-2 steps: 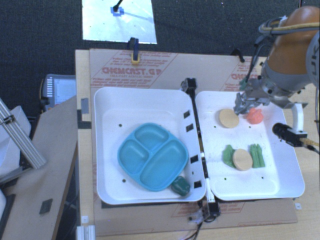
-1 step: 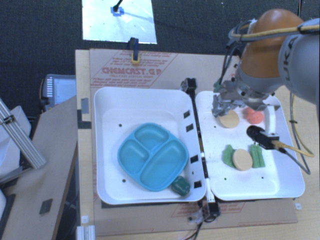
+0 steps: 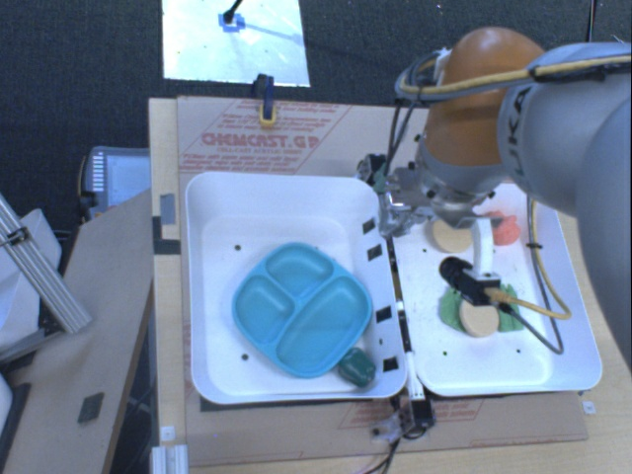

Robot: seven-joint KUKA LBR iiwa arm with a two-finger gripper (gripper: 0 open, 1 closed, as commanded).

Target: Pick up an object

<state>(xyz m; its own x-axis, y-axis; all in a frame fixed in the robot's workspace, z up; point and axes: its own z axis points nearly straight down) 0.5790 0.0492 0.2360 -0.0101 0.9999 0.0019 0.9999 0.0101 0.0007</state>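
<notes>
Reading "CHEMCAST GP", the board (image 3: 326,124) underlies the left bin (image 3: 212,265); fingers (image 3: 395,210) state cannot be told.

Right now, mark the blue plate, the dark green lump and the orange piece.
blue plate (image 3: 301,309), camera view, on its middle divider.
dark green lump (image 3: 357,367), camera view, on its top.
orange piece (image 3: 506,229), camera view, on its visible middle.

A dark grey floor (image 3: 79,57) lies beyond the bench, with a pale, shiny square sheet (image 3: 232,28) flat on it. The bench top is a tan board printed with red lettering (image 3: 262,138), and a yellow and black clamp (image 3: 266,102) sits at its far edge. At the left are a slanted aluminium rail (image 3: 39,275) and a tan wooden surface (image 3: 104,304).
</notes>
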